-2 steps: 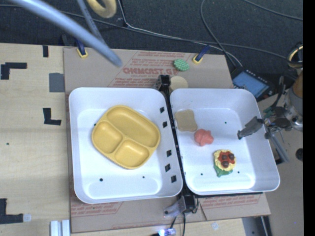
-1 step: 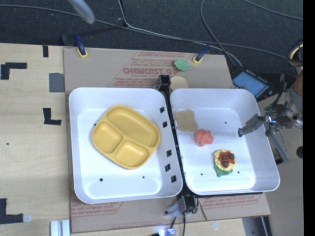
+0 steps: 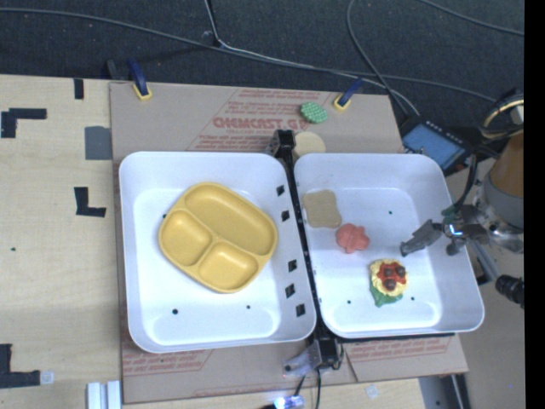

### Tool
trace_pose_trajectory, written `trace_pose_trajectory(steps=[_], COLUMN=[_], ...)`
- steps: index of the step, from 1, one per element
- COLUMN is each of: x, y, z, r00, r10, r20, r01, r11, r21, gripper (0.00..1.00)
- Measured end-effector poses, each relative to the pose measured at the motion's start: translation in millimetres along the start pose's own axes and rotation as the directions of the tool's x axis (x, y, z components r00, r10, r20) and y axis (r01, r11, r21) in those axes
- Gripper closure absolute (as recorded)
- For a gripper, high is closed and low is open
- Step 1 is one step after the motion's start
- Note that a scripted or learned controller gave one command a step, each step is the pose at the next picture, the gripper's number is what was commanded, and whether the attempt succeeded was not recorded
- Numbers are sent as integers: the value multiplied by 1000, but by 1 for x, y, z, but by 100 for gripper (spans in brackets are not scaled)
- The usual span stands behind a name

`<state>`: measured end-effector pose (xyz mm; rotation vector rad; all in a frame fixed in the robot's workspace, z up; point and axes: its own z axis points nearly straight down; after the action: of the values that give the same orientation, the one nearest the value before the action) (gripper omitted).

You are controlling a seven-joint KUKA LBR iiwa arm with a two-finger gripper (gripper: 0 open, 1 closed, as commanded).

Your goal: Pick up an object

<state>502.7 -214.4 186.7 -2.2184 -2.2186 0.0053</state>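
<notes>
Wooden bench (image 3: 51, 254) with black tape marks, a cardboard sheet (image 3: 247, 118) clamped on top, dark carpet (image 3: 102, 15) behind with cables (image 3: 255, 54) trailing across.

Two white bins side by side. Left bin (image 3: 145, 313): one yellow divided plate (image 3: 218, 237), three compartments, tilted diagonally. Right bin (image 3: 426, 313): three small items. One flat beige piece (image 3: 323, 209) near the divider, one pink lumpy toy (image 3: 352, 238) just beside it toward the middle, one yellow toy with red and dark topping (image 3: 387, 281) nearer the front. Outside the bins, on the cardboard: one green dotted piece (image 3: 312, 112), one pale disc (image 3: 308, 143).

Gripper (image 3: 424, 238) low over right bin's right side, pointing left, nothing seen between fingers; spread cannot be told. Yellow toy just beside and in front of the tip, not touching. Pink toy near, to its left. Beige piece farther left.
</notes>
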Motion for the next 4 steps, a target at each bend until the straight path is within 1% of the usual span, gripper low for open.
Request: trace_pose_trajectory(steps=[1,2,3,4], x=[-1,0,-1,6], y=[-9,-7,-7,1], z=[60,103,90,42], r00=[1000,1000,1000,1000], r10=[0,-2,-2,-2], r20=[-1,2,3,1], r01=[0,2,2,2], r11=[1000,1000,1000,1000], r21=[1,-8,-9,-8], gripper=[0,0,100,100])
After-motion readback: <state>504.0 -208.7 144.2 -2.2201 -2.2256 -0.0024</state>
